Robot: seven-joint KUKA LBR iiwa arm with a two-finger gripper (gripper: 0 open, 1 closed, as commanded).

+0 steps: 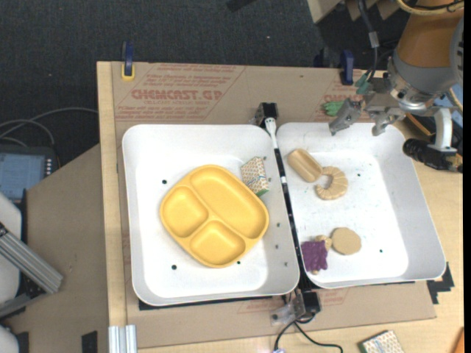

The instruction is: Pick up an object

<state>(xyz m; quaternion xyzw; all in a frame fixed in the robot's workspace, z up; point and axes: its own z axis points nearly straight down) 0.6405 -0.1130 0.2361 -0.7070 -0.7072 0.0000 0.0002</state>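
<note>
My gripper [362, 122] hangs over the far edge of the right bin [412, 219], open, with nothing between its two grey fingers [342, 120]. In that bin lie a tan log-shaped piece [302, 165], a curved beige pastry [331, 184] just right of it, a round tan biscuit [346, 241] and a purple grape bunch [314, 255] near the front left corner. The log and the pastry lie a short way in front of the gripper and to its left.
The left bin [140, 197] holds a yellow divided plate [213, 214] and a small patterned object [255, 173] by its right wall. Both bins rest on a brown cardboard sheet [184, 94]. Blue clamps [129, 68] sit on the sheet's far edge.
</note>
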